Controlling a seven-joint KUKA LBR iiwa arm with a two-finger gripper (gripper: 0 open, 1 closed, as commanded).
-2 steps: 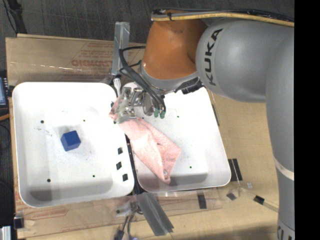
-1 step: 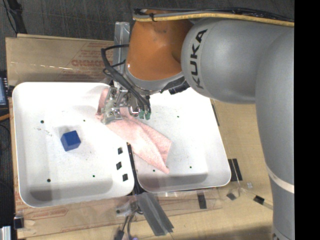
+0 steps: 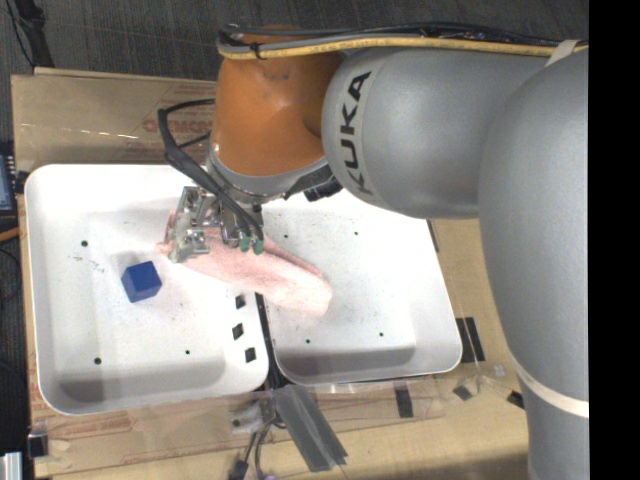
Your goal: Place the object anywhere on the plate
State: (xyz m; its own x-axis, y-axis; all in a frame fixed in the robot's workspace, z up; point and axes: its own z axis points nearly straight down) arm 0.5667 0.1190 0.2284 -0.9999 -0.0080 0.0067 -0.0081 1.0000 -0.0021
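A small blue cube [image 3: 141, 280] rests on the floor of the left bin [image 3: 60, 268], left of centre. The pink plate [image 3: 285, 280] lies across the ridge where the two bins meet, its left part reaching into the left bin. My gripper [image 3: 205, 230] hangs below the orange wrist band, over the plate's left end. It sits to the right of the cube and slightly farther back, apart from it. The arm's wrist hides the plate's far edge.
The right bin [image 3: 390, 308] holds the plate's right part, and the big grey arm covers its far right side. Brown cardboard [image 3: 90, 118] lies behind the bins. Black tape marks [image 3: 240, 330] sit on the ridge between them.
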